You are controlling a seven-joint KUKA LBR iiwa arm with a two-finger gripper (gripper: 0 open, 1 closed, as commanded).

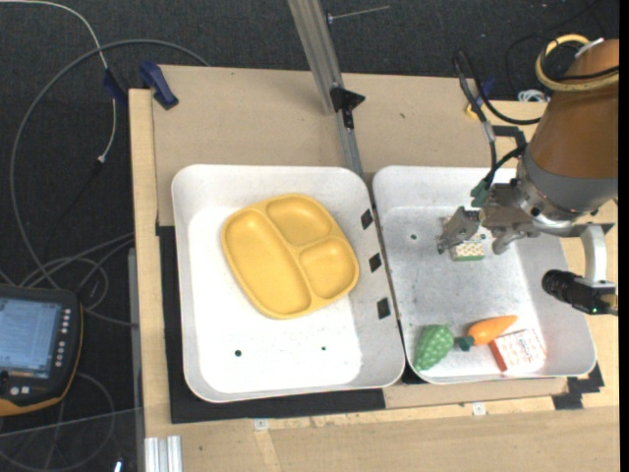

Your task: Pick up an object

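Nearest us, along the front rim of the right bin (423, 190), we see 3 small things: a green toy vegetable (433, 347), an orange carrot (488, 328) touching it on the right, and a red and white carton (517, 350) just beside the carrot. Printing shows on the carton, but we cannot read it.

Going by size, we start with the bench (246, 96), plain brown board with 2 white bins side by side. Its left bin (197, 264) carries a yellow plate (288, 254) with 3 compartments, lying toward the back and middle, with bare white floor in front of it. Next comes the arm (575, 116), reaching in from the right over the right bin's back half.

Its gripper (476, 236) hangs above a small white block with green speckles (470, 252), low over the bin floor. This block lies in the middle of the right bin, well apart from the 3 things at the front. We cannot tell whether the pincer is released or clenched, nor whether it touches the block.

Bare floor lies all around the block, most of all toward the bin's left wall. At far left, a handheld screen (34, 347) sits off the bench; its display is too small for us to read.
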